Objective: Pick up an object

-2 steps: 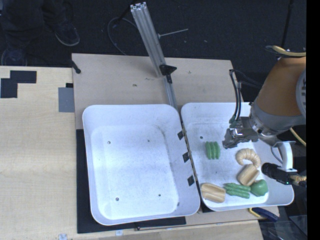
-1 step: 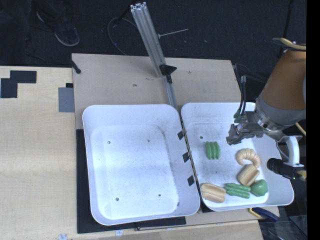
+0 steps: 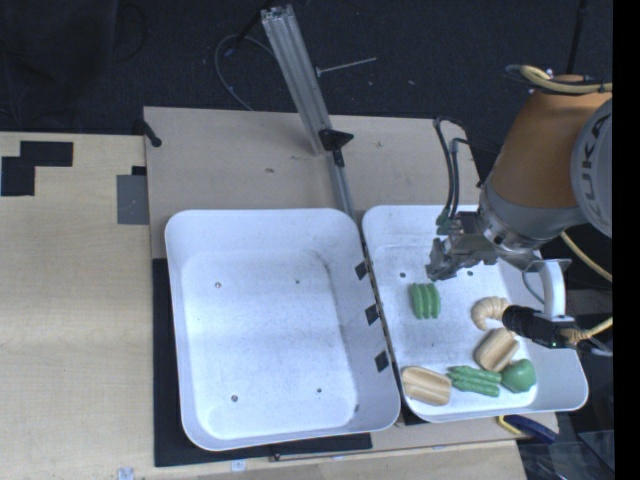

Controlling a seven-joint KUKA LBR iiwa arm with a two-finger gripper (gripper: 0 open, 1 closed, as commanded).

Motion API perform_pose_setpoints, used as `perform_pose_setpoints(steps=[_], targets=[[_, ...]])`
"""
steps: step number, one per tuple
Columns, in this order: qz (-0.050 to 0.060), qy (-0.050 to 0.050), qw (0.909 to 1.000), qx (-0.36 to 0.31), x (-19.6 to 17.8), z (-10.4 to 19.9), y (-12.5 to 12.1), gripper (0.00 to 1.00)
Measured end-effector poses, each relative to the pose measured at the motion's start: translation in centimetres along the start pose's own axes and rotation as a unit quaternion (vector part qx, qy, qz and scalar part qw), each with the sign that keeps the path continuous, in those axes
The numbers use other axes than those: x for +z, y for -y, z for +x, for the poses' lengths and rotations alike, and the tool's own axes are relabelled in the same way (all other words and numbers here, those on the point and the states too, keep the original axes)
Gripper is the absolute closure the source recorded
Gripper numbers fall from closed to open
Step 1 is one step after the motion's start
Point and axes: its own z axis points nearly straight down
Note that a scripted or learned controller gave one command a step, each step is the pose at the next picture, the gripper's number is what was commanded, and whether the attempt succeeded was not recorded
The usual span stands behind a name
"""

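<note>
Item: left bin (image 3: 200,268), shallow, white, rounded corners, its front rim lowest in the camera view; a few small dark specks on its floor. Item: right bin (image 3: 400,230), same make, touching the left bin along a shared edge marked by three small black clips. All further places are given from the right bin. Contents, front to back: a tan bread-like piece (image 3: 427,385) at the front left corner, long axis running left-right, slightly tilted; just to its right a dark green bean-like piece (image 3: 474,380), long and thin, long axis also left-right, its right end touching a round green piece (image 3: 519,375) by the front right rim; behind these a tan oval piece (image 3: 496,349), long axis on a diagonal from front left to back right; behind that a pale curved croissant-like piece (image 3: 488,312); toward the middle of the floor a ridged green piece (image 3: 425,301), short and blocky, its ridges and long axis running front-back. Item: gripper (image 3: 440,266), dark, hanging over the back middle of the right bin, just behind the ridged green piece and apart from it; jaw state cannot be told, and nothing is seen between them. Item: arm (image 3: 545,168), grey with an orange band, entering over the bin's right rim. Item: metal rail (image 3: 300,78), slanting away behind the bins.
</note>
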Motion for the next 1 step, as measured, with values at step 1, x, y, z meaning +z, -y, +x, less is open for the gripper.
perform_pose_setpoints(steps=[1], targets=[[0.001, 0.0, 1.0, -0.001, 1.21, 4.65, -1.8, 1.0]])
